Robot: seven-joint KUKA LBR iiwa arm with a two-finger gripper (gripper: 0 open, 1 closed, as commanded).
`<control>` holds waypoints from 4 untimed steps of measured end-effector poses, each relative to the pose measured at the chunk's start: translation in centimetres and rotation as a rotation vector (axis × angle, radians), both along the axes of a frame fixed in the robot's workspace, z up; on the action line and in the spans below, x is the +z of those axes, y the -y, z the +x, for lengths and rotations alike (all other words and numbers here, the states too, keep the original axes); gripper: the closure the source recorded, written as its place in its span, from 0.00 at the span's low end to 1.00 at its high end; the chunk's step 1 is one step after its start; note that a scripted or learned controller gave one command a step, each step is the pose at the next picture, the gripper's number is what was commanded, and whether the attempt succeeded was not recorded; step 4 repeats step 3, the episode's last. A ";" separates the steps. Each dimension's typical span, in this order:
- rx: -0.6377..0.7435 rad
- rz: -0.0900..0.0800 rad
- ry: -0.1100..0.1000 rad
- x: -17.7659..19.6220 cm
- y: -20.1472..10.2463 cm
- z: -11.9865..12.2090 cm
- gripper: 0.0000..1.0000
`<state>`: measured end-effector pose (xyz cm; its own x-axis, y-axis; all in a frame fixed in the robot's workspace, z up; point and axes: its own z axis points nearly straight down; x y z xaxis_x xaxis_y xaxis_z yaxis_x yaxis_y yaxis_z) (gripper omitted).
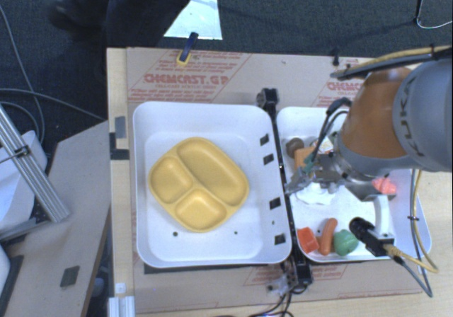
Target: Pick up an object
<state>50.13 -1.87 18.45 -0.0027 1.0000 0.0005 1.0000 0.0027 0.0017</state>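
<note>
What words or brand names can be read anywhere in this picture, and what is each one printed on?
"CHEMCAST GP" in red, on the brown paper-covered sheet under the two shallow white bins, above the left bin.
Red print of the same look at the sheet's upper right: partly hidden, unreadable.
"KUKA", dark letters running sideways on the grey robot arm.
Faint red print along the sheet's bottom edge: too blurred to read.

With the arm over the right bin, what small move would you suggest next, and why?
Probably lower the claw a little onto the white item beneath it. It hangs over the right bin near its left wall, nothing shows between its fingers, and the carrot and green piece lie farther off.
</note>
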 end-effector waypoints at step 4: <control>-0.001 -0.001 -0.001 0.0 5.1 -1.4 0.00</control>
